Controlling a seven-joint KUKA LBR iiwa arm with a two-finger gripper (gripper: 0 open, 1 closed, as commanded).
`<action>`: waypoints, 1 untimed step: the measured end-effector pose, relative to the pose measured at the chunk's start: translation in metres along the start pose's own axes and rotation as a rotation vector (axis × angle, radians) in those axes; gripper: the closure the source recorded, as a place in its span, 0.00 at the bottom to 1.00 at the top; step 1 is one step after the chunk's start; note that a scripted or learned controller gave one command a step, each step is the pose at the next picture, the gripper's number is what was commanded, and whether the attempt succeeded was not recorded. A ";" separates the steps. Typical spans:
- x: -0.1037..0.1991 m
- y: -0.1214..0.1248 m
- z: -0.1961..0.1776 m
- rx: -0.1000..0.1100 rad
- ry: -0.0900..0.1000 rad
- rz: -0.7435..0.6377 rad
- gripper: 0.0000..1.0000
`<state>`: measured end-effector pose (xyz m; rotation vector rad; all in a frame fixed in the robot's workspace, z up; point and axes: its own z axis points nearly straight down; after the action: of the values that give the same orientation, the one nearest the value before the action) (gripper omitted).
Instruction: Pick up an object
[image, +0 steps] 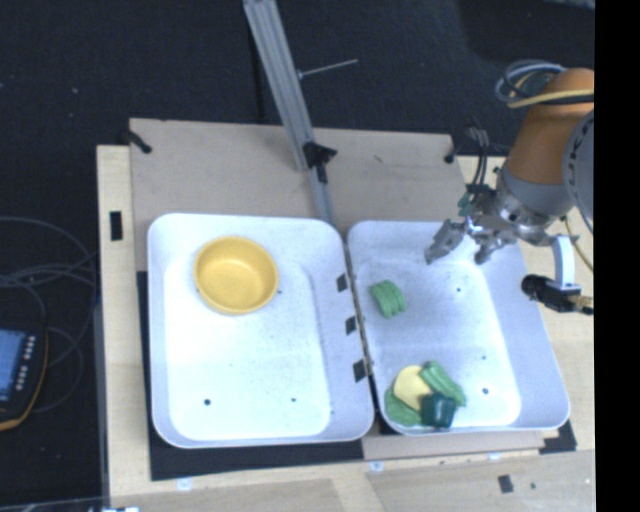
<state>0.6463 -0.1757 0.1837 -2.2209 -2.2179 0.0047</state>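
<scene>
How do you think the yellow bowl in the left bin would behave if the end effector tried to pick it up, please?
The yellow bowl looks like rigid plastic, so probably stiff and light for its size. It sits upright with its opening up, so it seems unlikely to roll. Its smooth, rounded rim may slip between the fingers of the end effector unless the rim is pinched.

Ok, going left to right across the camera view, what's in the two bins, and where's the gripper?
Yellow bowl in the left bin → green block → pile of green and yellow pieces in the right bin → gripper, fingers open.
</scene>
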 end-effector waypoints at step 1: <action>0.000 0.006 0.060 0.001 0.000 -0.001 0.00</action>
<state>0.6515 -0.1755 0.1231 -2.2194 -2.2189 0.0054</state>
